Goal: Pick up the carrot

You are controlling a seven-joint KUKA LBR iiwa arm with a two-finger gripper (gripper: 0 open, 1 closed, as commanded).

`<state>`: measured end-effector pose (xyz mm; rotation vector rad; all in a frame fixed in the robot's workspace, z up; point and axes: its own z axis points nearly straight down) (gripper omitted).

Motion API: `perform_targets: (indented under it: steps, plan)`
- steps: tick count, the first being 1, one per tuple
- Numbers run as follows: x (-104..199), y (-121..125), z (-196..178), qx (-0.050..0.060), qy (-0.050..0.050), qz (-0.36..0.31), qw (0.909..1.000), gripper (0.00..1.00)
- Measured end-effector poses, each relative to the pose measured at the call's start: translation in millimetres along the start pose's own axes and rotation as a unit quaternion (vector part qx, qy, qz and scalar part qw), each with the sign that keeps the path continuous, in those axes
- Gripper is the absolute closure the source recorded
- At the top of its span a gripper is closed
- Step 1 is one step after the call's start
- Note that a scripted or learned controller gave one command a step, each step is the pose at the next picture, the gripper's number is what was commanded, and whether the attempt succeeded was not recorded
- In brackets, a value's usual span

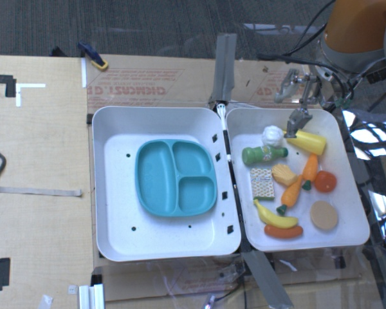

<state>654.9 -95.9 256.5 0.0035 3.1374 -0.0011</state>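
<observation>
Jaws hung over the back of the right bin (347, 234), and from my seat I could not tell whether they were released or clenched; the gripper (300, 122) was small and half lost against the cables. Nothing showed between them. I saw two orange pieces that could pass for the carrot: one (292, 192) lying slantwise in the middle of the bin with a green tip at its lower end, and a shorter one (310, 167) just above it, near the tomato (325, 181). I took the lower, green-tipped one as my target.

My worry was the crowding. The carrot touched the yellow lump (283, 174) on its left and sat just beside the tomato, with the banana (275, 215) close below. A straight drop could have caught a neighbour instead, or nudged the carrot so it rolled. The gripper also hovered nearer the corn cob (307, 141), so a short reach might have closed on that. The left bin (109, 172) held a teal tray (176, 177).
</observation>
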Motion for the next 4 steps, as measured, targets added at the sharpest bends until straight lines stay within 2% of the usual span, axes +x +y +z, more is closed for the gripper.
perform_targets:
  steps: [1, 2, 3, 4]
  plan:
    - [70.7, -32.0, 138.1, 0.000, 0.000, 0.043, 0.9991, 0.00]
    - [106.9, -80.4, 162.9, 0.000, 0.000, 0.094, 0.9955, 0.00]
    - [104.2, -79.8, 152.4, 0.001, -0.003, 0.092, 0.9958, 1.00]
    - [104.4, -50.9, 123.4, 0.000, -0.001, 0.278, 0.9606, 1.00]
